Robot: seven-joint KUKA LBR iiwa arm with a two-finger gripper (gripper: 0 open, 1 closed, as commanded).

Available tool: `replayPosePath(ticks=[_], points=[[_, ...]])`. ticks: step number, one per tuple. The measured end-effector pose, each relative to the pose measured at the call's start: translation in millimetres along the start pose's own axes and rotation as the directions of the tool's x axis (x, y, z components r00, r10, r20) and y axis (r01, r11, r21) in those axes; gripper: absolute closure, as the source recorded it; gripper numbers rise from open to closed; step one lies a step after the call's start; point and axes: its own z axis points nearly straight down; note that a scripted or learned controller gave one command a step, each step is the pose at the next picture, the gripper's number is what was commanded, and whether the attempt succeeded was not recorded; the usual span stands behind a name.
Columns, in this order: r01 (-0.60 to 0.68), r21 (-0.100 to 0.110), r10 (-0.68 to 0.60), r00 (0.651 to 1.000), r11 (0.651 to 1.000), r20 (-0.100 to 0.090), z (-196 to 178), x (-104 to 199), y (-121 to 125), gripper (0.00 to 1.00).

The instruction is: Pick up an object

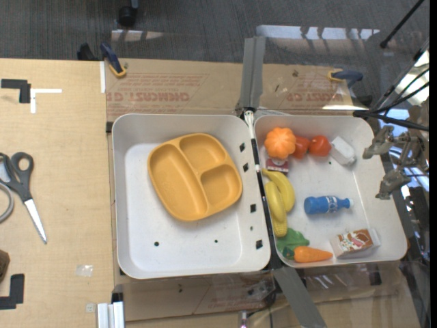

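Observation:
The right bin [372,214] holds an orange fruit [280,142], a red tomato [319,145], a white block [342,150], yellow bananas [278,195], a blue bottle [326,204], a carrot [312,254] on a green piece [293,239], and a small printed carton [355,242]. My gripper [381,167] hovers over that bin's right rim, to the right of the white block and the bottle. Its two fingers stand spread apart with nothing between them.
An orange divided plate [196,175] lies in the left bin [130,251]. Scissors [24,191] rest on the wooden bench at the far left. Blue clamps [113,60] and cardboard sit behind the bins.

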Motion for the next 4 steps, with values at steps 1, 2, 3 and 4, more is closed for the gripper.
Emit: replayPosePath(ticks=[1,2,3,4], points=[[0.089,0.001,-0.089,0.996,0.996,0.003,147.1,-39.6,19.7,0.0],[0.023,-0.001,-0.023,1.0,1.0,0.0,159.6,-20.1,82.5,0.0],[-0.058,0.0,0.058,0.998,0.998,0.0,159.3,-16.0,113.7,0.0],[-0.211,0.0,0.211,0.977,0.977,0.004,75.2,-117.9,83.7,0.0]])
